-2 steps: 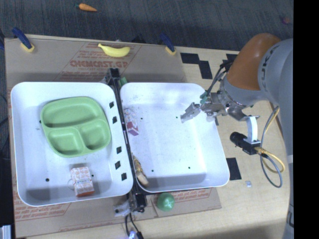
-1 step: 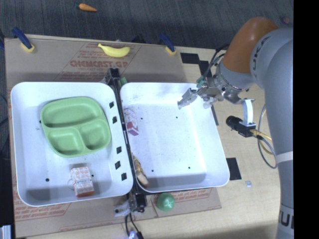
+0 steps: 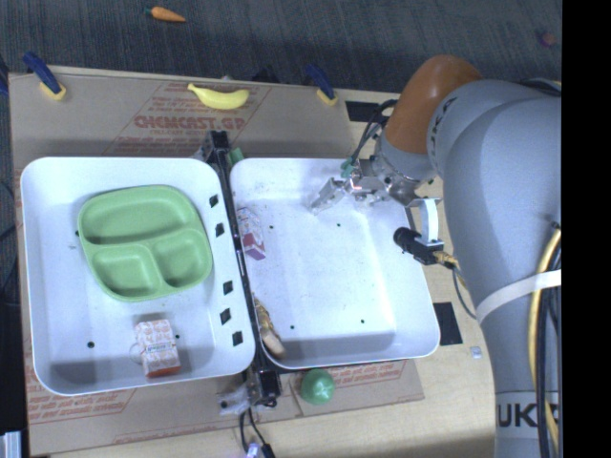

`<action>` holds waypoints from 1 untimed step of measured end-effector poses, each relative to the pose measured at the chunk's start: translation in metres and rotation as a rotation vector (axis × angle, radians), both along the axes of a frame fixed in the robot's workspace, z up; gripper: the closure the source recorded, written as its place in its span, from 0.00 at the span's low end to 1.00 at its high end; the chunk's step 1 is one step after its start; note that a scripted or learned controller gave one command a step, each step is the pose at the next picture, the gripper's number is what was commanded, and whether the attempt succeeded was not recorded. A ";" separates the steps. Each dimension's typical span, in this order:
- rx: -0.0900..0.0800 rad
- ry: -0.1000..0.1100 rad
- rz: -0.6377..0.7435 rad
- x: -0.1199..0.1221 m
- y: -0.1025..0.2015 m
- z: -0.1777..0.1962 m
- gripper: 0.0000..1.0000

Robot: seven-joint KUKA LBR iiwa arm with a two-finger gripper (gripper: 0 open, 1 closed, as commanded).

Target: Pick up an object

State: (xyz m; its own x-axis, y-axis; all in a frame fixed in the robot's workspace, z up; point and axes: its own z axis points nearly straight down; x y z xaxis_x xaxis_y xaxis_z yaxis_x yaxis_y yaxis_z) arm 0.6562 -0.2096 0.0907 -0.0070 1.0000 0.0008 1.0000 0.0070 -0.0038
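Observation:
My gripper (image 3: 329,195) hangs low over the back part of the right bin (image 3: 382,294), pointing left, with bare white floor under it. Nothing shows in its grasp. The nearest object in this bin is a small red-and-white packet (image 3: 251,234) against the left wall. A tan, peanut-like object (image 3: 268,333) lies at the bin's front left corner. In the left bin (image 3: 38,284) sit a green divided plate (image 3: 143,241) and a small red-and-white box (image 3: 156,345).
A green ball (image 3: 317,385) rests on the cardboard in front of the right bin. A yellow banana (image 3: 220,94) lies behind the bins, between blue clamps (image 3: 43,74). An orange carrot (image 3: 168,13) is on the floor beyond. The arm (image 3: 487,179) covers the right side.

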 end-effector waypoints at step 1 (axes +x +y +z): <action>-0.001 -0.002 -0.001 -0.088 0.037 0.051 0.00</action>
